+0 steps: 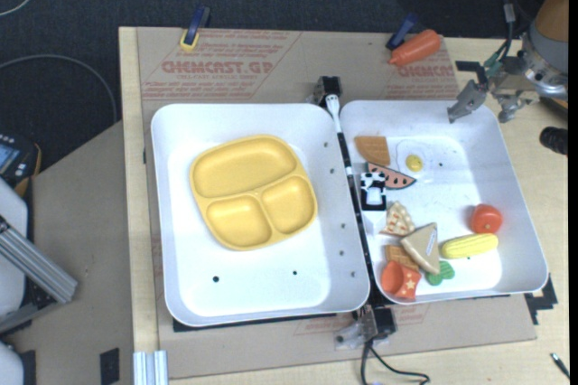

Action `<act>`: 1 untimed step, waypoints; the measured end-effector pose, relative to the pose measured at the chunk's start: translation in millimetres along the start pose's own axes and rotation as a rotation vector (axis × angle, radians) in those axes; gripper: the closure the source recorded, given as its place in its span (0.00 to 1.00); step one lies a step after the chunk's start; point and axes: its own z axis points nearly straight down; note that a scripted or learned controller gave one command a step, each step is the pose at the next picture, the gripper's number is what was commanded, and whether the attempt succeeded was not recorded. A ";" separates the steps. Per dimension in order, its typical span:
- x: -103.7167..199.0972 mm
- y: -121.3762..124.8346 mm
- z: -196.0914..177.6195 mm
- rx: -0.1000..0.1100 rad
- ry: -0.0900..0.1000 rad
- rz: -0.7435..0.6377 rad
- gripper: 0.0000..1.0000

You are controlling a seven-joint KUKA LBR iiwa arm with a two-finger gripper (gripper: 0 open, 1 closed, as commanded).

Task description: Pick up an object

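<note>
The right bin (506, 153) holds several toy foods. Among them are a brown toast square (372, 149), a fried egg (414, 162), a watermelon slice (395, 178), a pizza slice (397, 218), a sandwich wedge (422, 246), a yellow corn cob (468, 245) and a red tomato (486, 218). My gripper (486, 106) hangs over the bin's far right corner, above the rim. It is open, with nothing between its fingers, and well apart from the food.
A yellow divided plate (253, 191) lies in the left bin (181, 266). An orange carrot (415, 47) rests on the board behind the right bin. A red-orange piece (397, 279) and a green bit (438, 275) sit at the near edge.
</note>
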 end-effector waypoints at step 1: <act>3.7 9.9 54.8 0.000 0.000 0.000 0.00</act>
